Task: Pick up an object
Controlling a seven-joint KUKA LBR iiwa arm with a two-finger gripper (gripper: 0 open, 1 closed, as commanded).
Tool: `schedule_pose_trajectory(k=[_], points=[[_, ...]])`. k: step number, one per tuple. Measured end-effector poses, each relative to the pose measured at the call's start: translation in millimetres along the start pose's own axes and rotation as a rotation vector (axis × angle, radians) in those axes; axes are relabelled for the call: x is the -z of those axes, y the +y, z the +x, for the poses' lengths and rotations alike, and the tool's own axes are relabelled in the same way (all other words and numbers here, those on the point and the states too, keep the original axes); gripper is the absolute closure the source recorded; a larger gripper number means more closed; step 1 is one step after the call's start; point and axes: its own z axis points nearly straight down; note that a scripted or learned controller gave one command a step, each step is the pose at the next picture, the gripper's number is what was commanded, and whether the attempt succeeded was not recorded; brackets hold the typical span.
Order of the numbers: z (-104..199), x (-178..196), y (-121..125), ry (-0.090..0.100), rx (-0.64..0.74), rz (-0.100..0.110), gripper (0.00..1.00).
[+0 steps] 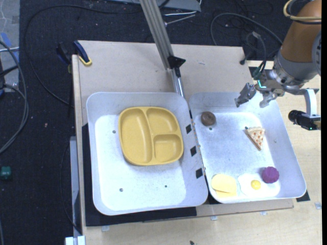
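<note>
You see the shallow white right-hand bin (286, 152) on the tabletop, and over its far edge the grey arm's jaws (255, 97), spread apart and holding nothing. The small wedge-shaped pizza-slice toy (255, 136) lies just nearer than the jaws, almost straight below them, its long axis pointing near-right. The round brown toy (208, 118) sits further left.

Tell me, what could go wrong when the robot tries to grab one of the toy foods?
1. The gripper hangs over the far rim of the right bin, away from every toy, so it might come down and grab nothing.
2. The yellow piece, fried egg and purple ball crowd the near corner, so the fingers could bump a neighbour or the wall.
3. The pizza slice looks flat and could slip.
</note>
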Motion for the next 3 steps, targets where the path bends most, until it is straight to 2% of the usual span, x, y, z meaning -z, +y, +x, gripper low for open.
schedule_pose_trajectory(k=[1,2,3], points=[[0,1,1,0.0,0.0,-0.002,0.0],[-2,-59,-8,0.001,-0.002,0.004,0.0],[-4,-121,-3,0.001,-0.001,0.003,0.0]])
